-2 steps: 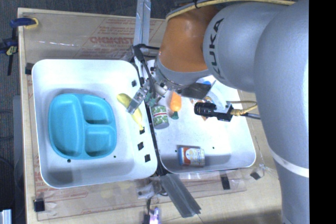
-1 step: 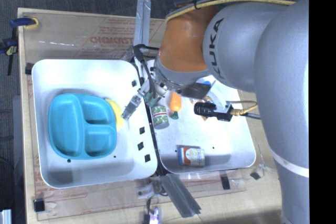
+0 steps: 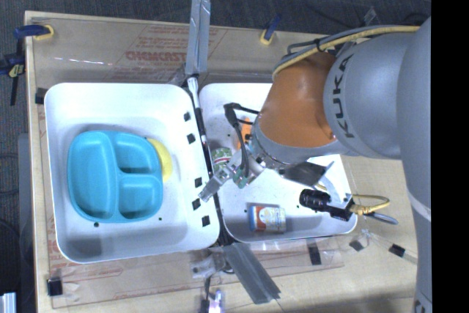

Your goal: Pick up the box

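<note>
Box [image 3: 265,218], small and white with blue and orange print, lies on its side near the front wall of the right-hand bin [image 3: 293,238], with nothing touching it. Just beyond it I see the gripper [image 3: 236,174] low over the bin floor by the divider, clear of the box. I cannot tell whether it is spread or closed. A small green-printed packet [image 3: 220,155] sits beside it. In the left-hand bin [image 3: 110,249], a blue divided tray [image 3: 116,176] partly covers a yellow object [image 3: 165,161].
</note>
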You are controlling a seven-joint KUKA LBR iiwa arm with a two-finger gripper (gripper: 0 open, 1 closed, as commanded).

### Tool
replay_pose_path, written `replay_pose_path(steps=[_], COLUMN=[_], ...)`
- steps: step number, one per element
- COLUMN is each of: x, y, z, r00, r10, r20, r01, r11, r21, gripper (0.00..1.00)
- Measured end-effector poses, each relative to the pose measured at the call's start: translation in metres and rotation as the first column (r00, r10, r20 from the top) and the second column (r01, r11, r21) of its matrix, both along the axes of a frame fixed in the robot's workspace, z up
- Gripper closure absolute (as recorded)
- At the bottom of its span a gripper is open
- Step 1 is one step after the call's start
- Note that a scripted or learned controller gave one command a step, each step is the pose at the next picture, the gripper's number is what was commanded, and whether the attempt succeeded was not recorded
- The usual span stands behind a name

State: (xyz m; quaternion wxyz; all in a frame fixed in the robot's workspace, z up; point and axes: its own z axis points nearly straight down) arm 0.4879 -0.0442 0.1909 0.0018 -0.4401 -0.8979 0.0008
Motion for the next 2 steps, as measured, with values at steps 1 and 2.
replay_pose_path(steps=[1,2], x=[0.0066,0.0071], y=[-0.0416,-0.0415], z=[-0.0635,-0.0676], r00=[0.999,0.999], r10=[-0.039,-0.009], r20=[0.027,0.046], r01=[0.038,0.008], r11=[0.999,1.0], r21=[0.022,0.025], gripper=[0.0,0.0])
